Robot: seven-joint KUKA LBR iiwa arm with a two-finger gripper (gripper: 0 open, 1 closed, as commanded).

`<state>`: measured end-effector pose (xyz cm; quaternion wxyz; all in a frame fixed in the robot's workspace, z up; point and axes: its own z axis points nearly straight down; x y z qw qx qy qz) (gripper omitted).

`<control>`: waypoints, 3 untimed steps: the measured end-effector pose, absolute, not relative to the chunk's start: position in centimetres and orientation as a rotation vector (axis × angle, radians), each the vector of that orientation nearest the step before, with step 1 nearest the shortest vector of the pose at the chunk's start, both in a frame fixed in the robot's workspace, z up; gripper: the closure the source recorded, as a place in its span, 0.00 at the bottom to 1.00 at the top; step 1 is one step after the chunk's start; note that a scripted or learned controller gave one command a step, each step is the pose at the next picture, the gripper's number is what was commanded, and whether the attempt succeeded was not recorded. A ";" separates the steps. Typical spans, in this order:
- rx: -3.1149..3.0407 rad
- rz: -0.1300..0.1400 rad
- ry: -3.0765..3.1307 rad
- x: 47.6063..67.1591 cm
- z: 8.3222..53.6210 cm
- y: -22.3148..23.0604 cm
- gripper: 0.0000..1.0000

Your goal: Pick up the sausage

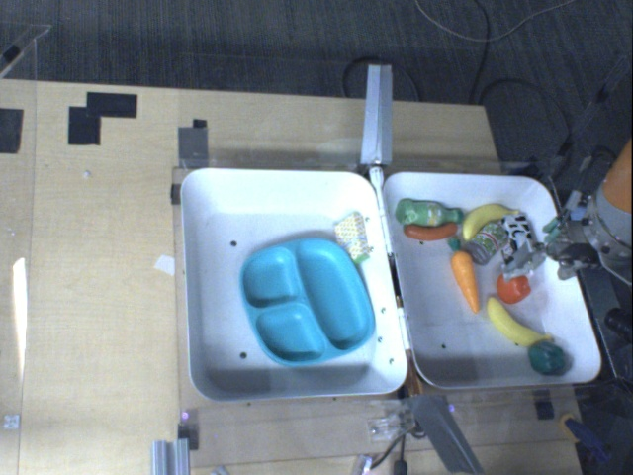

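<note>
**Q:** Item one, the tool. Condition?

**A:** My gripper (542, 248) sits over the right edge of the right bin (584, 315), low above the objects there. Whether it is apart or together, I cannot tell; it is small and blurred against a black-and-white patterned item (516, 234) just beside it. Nothing visibly rests in its grasp.

**Q:** Item two, the sausage?

**A:** The sausage (429, 233), reddish-brown, lies flat in the upper left part of the right bin, directly below a green bottle (425, 212) and touching or nearly touching it. It is well apart from my gripper.

**Q:** Remaining contents, right bin?

**A:** One yellow banana (485, 219) curved near the top; one carrot (465, 278) pointing down toward the bin's middle; one small red-orange piece (512, 289) just below my gripper; a second banana (514, 324) lower right; one dark green round item (548, 358) in the bottom right corner.

**Q:** Left bin?

**A:** The left bin (213, 265) holds one blue divided plate (309, 300) and, at its upper right rim, a small patterned packet (353, 234).
</note>
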<state>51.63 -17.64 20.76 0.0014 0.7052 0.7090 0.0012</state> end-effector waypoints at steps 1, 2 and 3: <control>2.403 0.005 2.019 56.0 12.1 -19.0 0.00; 2.473 0.006 1.932 63.9 10.8 -13.9 0.00; 2.313 0.010 2.115 63.7 8.8 -8.2 0.00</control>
